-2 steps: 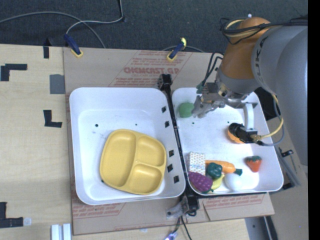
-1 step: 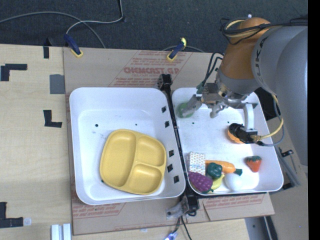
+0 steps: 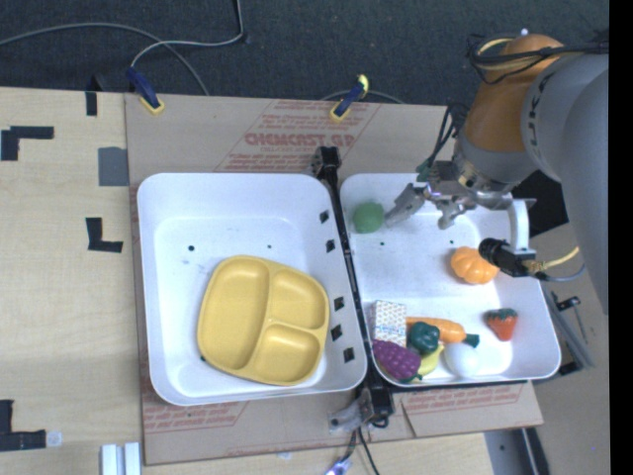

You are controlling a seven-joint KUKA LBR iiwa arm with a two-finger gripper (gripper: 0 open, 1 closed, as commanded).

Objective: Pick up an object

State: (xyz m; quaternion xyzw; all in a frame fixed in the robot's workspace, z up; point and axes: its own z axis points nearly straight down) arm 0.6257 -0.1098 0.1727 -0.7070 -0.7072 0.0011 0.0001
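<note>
Camera view: the pincer [image 3: 427, 209] hangs over the far part of the right bin [image 3: 539, 369], its two fingers spread apart with nothing between them. A green ball [image 3: 368, 217] lies just beside the left fingertip, near the bin's far left corner; contact cannot be judged. An orange toy, possibly a small pumpkin [image 3: 472, 265], sits toward the right wall. A strawberry [image 3: 501, 323] lies nearer the front right. Along the front wall cluster a carrot [image 3: 441, 329], purple grapes [image 3: 396, 359], a dark green piece [image 3: 423, 337] and a patterned card [image 3: 389, 318]. The left bin [image 3: 163, 265] holds a yellow divided plate [image 3: 263, 319]. Both bins rest on the surface [image 3: 59, 295].
</note>
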